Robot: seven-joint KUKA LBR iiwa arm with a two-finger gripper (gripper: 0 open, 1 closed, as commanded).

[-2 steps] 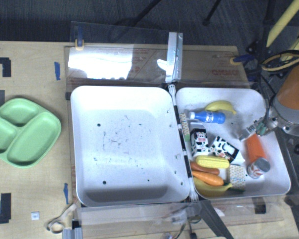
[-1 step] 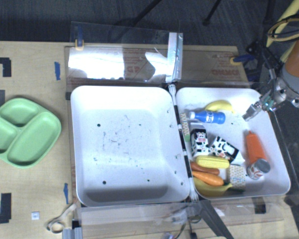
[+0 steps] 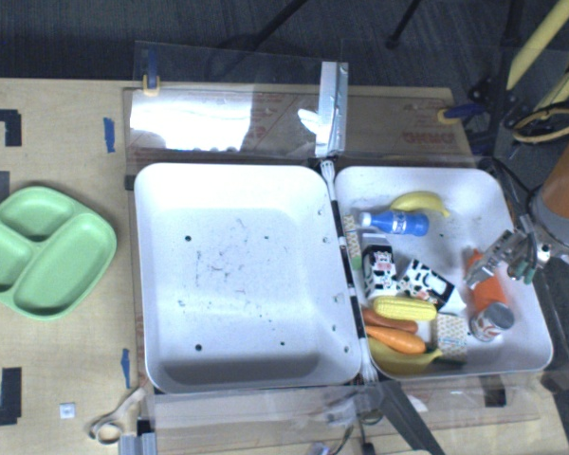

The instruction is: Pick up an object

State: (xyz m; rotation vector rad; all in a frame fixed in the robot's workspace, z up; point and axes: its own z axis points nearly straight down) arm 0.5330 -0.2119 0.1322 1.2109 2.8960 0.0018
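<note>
The right bin (image 3: pixel 474 186) holds several objects. A yellow banana (image 3: pixel 419 202) and a blue bottle (image 3: pixel 396 223) lie toward the back. Two black-and-white patterned items (image 3: pixel 380 269) (image 3: pixel 427 282) sit mid-bin. A corn cob (image 3: pixel 404 308), a carrot (image 3: pixel 396 338) and a second banana (image 3: pixel 404 359) lie at the front left, beside a tan sponge (image 3: pixel 450 330). An orange can (image 3: pixel 491 309) lies at the front right. My gripper (image 3: pixel 508 254) hangs low over the bin's right side, just above and behind the can, next to a small orange piece (image 3: pixel 475 262).
The left bin (image 3: pixel 171 192) sits beside the right one, a dividing rim (image 3: pixel 339 245) between them. A green divided plate (image 3: pixel 45 249) rests on the bench at far left. A clear plastic sheet (image 3: pixel 228 112) stands behind the bins. Cables run at the upper right.
</note>
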